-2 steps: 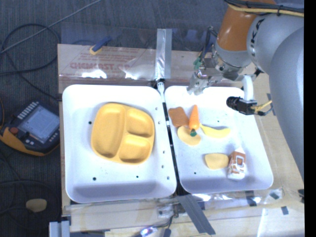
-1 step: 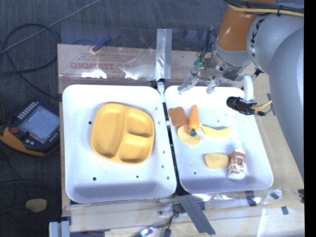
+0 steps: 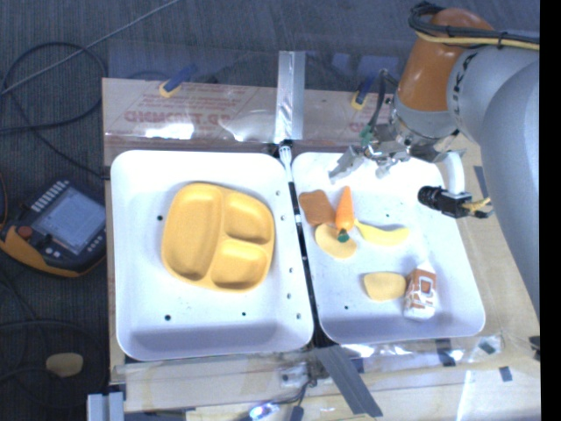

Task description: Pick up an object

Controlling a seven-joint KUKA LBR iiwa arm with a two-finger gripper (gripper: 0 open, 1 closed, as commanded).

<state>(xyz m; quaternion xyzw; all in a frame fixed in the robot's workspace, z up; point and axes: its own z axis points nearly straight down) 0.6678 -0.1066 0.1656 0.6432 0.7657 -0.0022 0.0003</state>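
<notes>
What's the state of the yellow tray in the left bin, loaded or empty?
Empty. The yellow tray lies flat in the left bin, its three compartments bare. The carrot and other toy food sit in the right bin.

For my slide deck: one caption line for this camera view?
End effector poised over the right bin of toy food, carrot nearest; yellow tray sits in the left bin.

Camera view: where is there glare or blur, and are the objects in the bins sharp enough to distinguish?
In the camera view, glare whitens the clear plastic sheet behind the bins and the tape; the right bin reads bright white with soft shadows; the carrot, banana and yellow tray are fairly sharp; the gripper looks slightly blurred.
</notes>
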